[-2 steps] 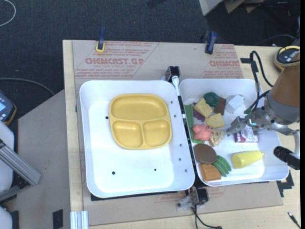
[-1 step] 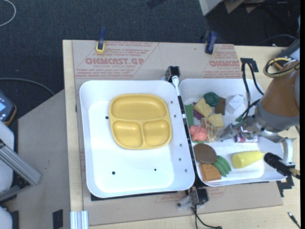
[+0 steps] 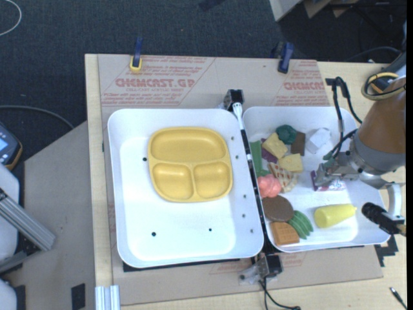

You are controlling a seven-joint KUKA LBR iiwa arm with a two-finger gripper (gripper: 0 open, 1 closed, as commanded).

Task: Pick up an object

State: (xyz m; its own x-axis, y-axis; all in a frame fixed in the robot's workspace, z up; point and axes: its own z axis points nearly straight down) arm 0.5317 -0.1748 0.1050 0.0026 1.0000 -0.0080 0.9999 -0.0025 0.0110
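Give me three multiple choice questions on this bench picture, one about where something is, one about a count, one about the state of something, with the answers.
1. Where does the yellow tray lie?
A. left bin
B. right bin
C. on the cardboard

2. How many compartments does that tray have?
A. two
B. three
C. five

3. How does the yellow corn cob lie?
A. gripped by the gripper
B. loose on the right bin's floor
C. on the tray

Answers: 1 A, it sits inside the left bin. 2 B, one long section above two small ones. 3 B, it rests in the right bin, below the gripper.
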